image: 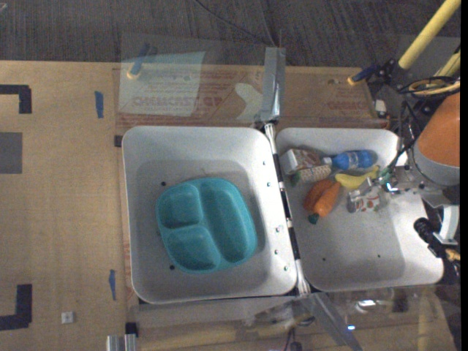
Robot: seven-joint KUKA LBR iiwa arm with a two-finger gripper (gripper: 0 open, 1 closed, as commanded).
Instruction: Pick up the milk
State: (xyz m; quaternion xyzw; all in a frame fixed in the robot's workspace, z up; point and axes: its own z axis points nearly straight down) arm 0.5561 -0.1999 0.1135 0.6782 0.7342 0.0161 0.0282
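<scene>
Nearest, the right bin's [351,265] bare front floor — the milk [308,164] lies at its back-left, the gripper [369,194] above the pile, grip unreadable — reaching remains.

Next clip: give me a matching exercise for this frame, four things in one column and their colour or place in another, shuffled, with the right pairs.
Things:
1. divided plate
2. bottle
3. carrot
4. banana

Descriptions:
A. orange, lying in the right bin
B. teal, alone in the left bin
C. yellow, just below the bottle
D. blue, near the right bin's far wall

Pairs: 1-B, 2-D, 3-A, 4-C
</scene>
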